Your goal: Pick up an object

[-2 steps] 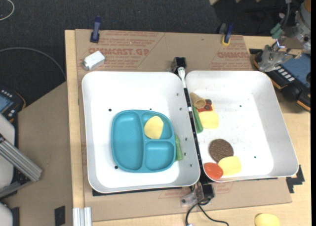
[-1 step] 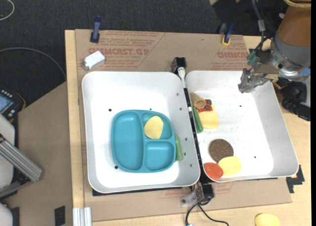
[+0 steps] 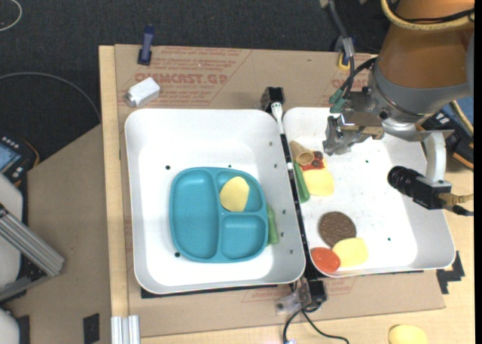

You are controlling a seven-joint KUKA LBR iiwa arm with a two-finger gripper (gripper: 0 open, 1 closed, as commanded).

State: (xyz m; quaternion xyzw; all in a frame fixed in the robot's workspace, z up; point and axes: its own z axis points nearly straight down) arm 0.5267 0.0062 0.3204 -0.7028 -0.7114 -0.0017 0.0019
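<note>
I work in a robotics lab. My bench (image 3: pixel 188 71) is a plywood board on dark carpet (image 3: pixel 60 19), upper left. Cables (image 3: pixel 22 83) and aluminium framing (image 3: pixel 30 248) lie at frame left.

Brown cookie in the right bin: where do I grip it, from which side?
Probably straight down from above. The brown cookie lies flat, so pinch across its round rim, on the sides away from the yellow piece beside it. The gripper is above the bin's far end.

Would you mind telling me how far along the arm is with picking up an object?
Done: nothing looks lifted. A yellow piece lies in the teal tray. In hand: the gripper hovers over the right bin, nothing visibly between its fingers. Left: grasping something, such as the brown disc or yellow block.
</note>
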